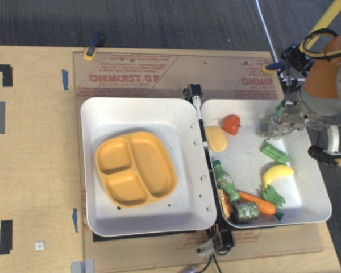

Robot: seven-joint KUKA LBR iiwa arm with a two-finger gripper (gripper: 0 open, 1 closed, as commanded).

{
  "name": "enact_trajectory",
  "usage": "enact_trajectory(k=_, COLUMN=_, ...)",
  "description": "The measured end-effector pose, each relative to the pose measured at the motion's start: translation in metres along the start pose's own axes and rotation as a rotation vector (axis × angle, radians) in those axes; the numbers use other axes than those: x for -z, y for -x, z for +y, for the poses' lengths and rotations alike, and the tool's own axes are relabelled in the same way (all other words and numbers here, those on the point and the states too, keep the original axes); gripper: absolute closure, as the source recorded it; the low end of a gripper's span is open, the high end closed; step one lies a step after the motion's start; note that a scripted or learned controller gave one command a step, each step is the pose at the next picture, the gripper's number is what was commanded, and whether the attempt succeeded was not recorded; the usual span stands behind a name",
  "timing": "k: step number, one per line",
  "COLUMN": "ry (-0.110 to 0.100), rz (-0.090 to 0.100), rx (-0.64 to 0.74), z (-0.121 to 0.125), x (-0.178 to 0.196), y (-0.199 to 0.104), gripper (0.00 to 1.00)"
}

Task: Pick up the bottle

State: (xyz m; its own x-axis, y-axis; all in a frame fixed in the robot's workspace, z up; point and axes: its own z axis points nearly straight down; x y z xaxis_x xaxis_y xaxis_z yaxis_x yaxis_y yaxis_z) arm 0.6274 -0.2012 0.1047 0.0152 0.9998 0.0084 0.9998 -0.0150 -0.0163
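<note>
- The green bottle (225,184) lies on its side in the right bin (312,201), hard against the bin's left wall, cap end pointing up the view and body running toward the front corner.
- Crowding it at the lower end: a dark can with a green label (245,211) touching or very nearly touching the bottle's base, and an orange carrot (257,202) lying just beside, across the can's top.
- Further out in the same bin sit a yellow lemon (277,173), a green leafy piece (273,197) below it, a green pea pod (274,153), a red tomato (232,124) and a pale tan potato-like piece (216,138).
- The left bin (96,124) carries an orange divided tray (136,167), well apart from the action.
- The pincer (277,125) hovers over the right bin's upper right area, well apart from the bottle; whether its tips are apart or together, I cannot tell from here, and nothing is visibly held.
- Step in hand, as I read it: the approach, with the grasp not yet begun.
- Next move calls for travelling across the bin toward its left wall, lining up across the bottle's narrow width, and coming down on the mid-body, clear of the wall, the can and the carrot.
</note>
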Motion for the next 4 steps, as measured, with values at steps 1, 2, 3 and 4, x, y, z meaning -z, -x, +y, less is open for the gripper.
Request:
enact_trajectory(k=1, ry=0.008, rz=-0.002, rx=0.0, z=0.002, x=0.001, y=0.0, gripper=0.0)
enact_trajectory(k=2, ry=0.02, rz=-0.009, rx=-0.077, z=-0.055, x=-0.019, y=-0.034, gripper=0.0)
enact_trajectory(k=3, ry=0.023, rz=-0.001, rx=-0.306, z=-0.104, x=-0.019, y=-0.01, gripper=0.0)
enact_trajectory(k=4, ry=0.026, rz=-0.009, rx=-0.31, z=-0.105, x=-0.009, y=-0.006, gripper=1.0)
